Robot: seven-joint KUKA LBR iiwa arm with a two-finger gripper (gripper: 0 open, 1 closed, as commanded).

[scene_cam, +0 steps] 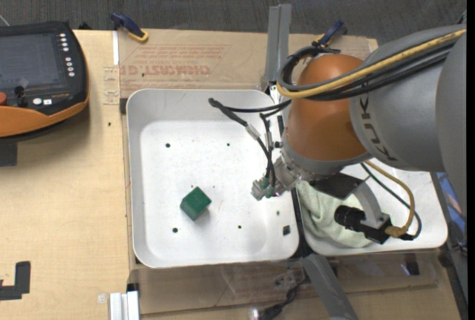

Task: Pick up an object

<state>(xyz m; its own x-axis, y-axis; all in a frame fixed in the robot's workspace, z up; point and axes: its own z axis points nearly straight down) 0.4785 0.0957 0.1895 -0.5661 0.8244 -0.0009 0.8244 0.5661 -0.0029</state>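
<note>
A green cube [196, 203] lies in the left bin [148, 162], near its front left. The arm reaches in from the right, and its orange band and wrist cover the border between the two bins. The gripper [261, 191] sits low at the right side of the left bin, a hand's width to the right of the cube and apart from it. Its fingertips are mostly hidden under the wrist. A pale cloth [326, 216] lies crumpled in the right bin [430, 233], partly under the arm.
A teach pendant [37, 77] rests on the bench at the far left. Two blue clamps [128, 26] hold a cardboard sheet behind the bins. A grey post [277, 44] stands behind the bins' shared edge.
</note>
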